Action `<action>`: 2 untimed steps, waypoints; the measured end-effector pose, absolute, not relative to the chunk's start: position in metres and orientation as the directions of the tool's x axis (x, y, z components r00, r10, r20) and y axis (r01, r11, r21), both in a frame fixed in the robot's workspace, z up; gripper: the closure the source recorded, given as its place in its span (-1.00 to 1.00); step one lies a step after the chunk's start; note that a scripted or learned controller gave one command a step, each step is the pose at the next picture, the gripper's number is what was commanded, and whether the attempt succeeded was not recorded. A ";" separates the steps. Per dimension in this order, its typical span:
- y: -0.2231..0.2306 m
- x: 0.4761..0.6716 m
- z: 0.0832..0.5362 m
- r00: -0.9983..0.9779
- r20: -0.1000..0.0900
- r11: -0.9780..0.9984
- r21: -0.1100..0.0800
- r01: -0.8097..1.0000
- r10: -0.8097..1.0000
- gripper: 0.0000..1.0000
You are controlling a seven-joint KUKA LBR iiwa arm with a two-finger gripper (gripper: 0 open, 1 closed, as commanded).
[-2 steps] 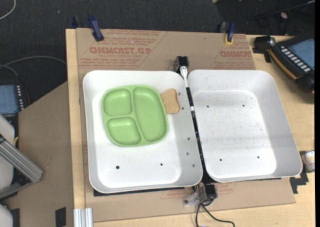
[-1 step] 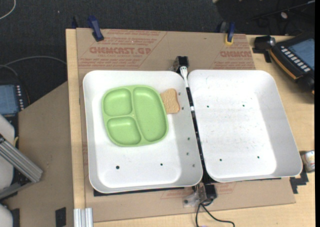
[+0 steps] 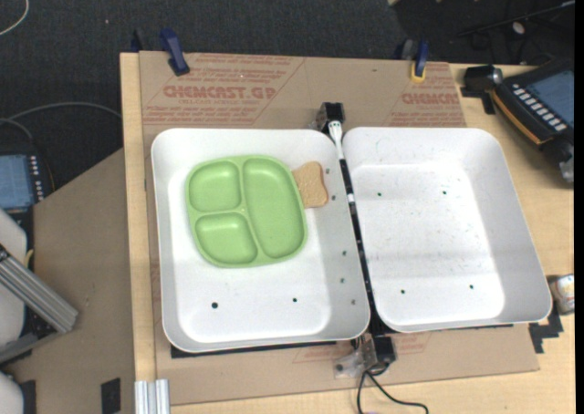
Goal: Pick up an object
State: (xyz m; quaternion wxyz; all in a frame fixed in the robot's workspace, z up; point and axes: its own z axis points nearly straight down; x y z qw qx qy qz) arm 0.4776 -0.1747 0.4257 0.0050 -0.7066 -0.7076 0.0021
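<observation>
A green divided plate (image 3: 245, 211) lies in the left bin (image 3: 255, 312), a tan slice of bread (image 3: 312, 184) touching its right edge; the right bin (image 3: 438, 221) sits just beside on the surface (image 3: 274, 84); the claw's state cannot be told

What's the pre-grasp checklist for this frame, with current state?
1. Targets present: ok. A green divided plate and a tan bread-like piece lie in the left bin.
2. Targets separated: not ok. The tan piece sits against the plate's right rim, touching or slightly overlapping it.
3. Space above the objects: ok. Nothing lies on top of either one.
4. Plate orientation: ok. It lies flat, compartments facing up.
5. Wall clearance: ok for the plate; the tan piece is near the divider between the left bin and the right bin.
6. Gripper state: cannot tell.
</observation>
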 end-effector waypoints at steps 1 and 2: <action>-0.133 0.479 0.377 -0.004 0.003 0.004 -0.006 1.000 1.000 1.00; -0.164 0.495 0.436 0.002 -0.004 -0.002 0.009 1.000 1.000 1.00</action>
